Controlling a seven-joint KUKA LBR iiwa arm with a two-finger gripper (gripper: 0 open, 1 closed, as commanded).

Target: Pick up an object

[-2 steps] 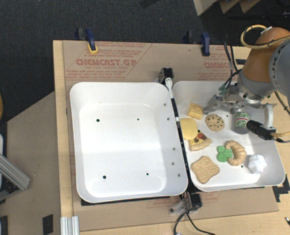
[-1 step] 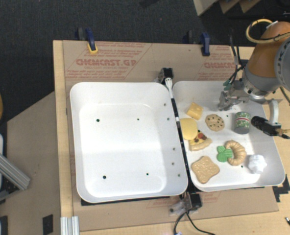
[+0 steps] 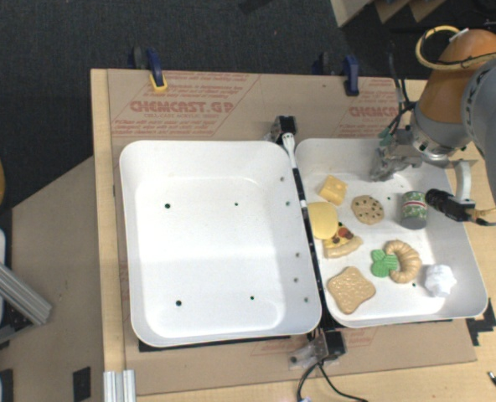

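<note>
Pincer (image 3: 388,164) low over back part of right bin (image 3: 466,296), near far rim; finger spread not discernible, nothing seen between them. Nearest items: small green can (image 3: 413,209) just beside, toward the front right; round cookie (image 3: 367,209) and yellow cheese cube (image 3: 333,189) near, toward the left. Further front: yellow disc (image 3: 322,220) touching pizza slice (image 3: 342,242), green piece (image 3: 384,263) against pretzel (image 3: 403,260), toast slice (image 3: 350,288), white crumpled lump (image 3: 438,280). All well apart from pincer. Left bin (image 3: 139,224) alongside on table (image 3: 105,141).
</note>
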